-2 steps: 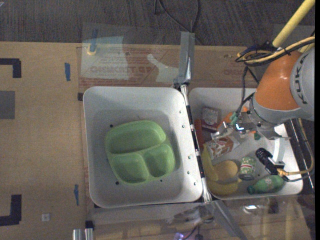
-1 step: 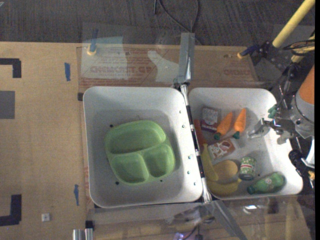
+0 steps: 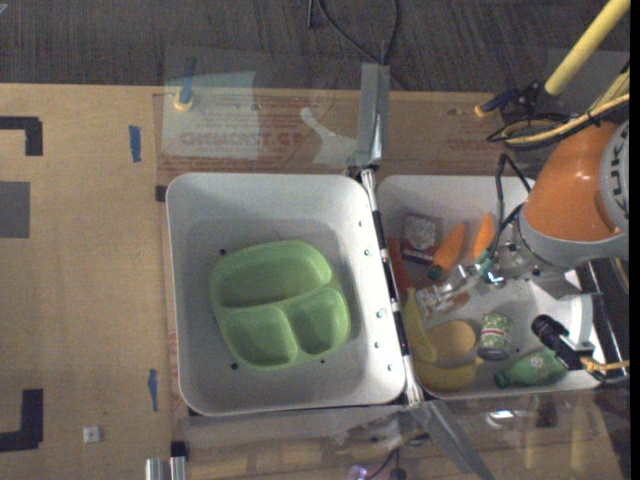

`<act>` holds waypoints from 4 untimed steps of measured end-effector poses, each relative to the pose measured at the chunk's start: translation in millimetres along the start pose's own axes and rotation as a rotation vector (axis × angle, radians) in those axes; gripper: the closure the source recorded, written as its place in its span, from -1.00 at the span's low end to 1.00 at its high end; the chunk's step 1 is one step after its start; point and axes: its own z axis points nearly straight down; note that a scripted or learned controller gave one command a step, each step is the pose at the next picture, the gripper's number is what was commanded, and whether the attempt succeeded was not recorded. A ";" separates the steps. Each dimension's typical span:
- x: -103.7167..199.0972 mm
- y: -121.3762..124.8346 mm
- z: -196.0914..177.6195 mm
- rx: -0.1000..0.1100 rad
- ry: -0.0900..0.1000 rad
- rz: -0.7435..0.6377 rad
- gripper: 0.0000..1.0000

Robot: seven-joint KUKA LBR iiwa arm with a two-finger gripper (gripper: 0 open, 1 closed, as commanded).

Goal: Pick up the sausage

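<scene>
the arm's orange band (image 3: 570,203) looms over the right bin (image 3: 560,383), its gripper (image 3: 462,280), jaws unreadable, low beside the sausage (image 3: 397,266) by the bin's left wall: light, firm, slippery, likely best pinched across its middle.

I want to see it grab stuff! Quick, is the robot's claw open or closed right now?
Gripper: down in the right bin among the toy food; open or closed cannot be told.
</scene>
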 end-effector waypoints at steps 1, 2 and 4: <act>4.6 54.6 27.1 0.003 0.002 -0.321 -1.00; 2.3 51.5 19.2 0.010 0.005 -0.315 1.00; 1.5 54.2 7.4 0.001 0.001 -0.314 1.00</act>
